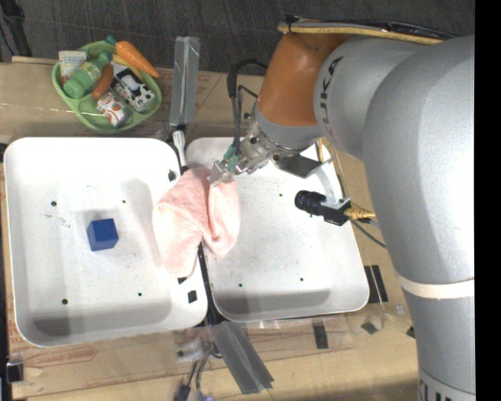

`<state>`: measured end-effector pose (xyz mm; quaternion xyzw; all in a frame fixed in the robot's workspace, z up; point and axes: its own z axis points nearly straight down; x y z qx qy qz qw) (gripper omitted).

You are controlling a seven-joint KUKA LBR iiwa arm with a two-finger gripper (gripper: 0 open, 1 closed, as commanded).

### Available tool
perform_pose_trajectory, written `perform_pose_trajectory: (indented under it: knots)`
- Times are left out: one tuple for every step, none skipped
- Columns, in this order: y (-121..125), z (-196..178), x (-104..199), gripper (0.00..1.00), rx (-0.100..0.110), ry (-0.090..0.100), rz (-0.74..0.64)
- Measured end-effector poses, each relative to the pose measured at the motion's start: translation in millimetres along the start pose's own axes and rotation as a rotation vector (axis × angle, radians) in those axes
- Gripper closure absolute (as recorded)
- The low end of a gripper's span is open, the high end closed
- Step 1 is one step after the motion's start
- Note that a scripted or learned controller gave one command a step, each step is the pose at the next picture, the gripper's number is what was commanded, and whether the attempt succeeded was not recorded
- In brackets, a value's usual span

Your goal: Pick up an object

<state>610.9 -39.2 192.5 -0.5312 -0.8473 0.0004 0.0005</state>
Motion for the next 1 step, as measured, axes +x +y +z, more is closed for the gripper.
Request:
perform_pose_trajectory:
  knots:
    - [-0.2,0.2,0.0,0.0,0.001,0.0,0.0]
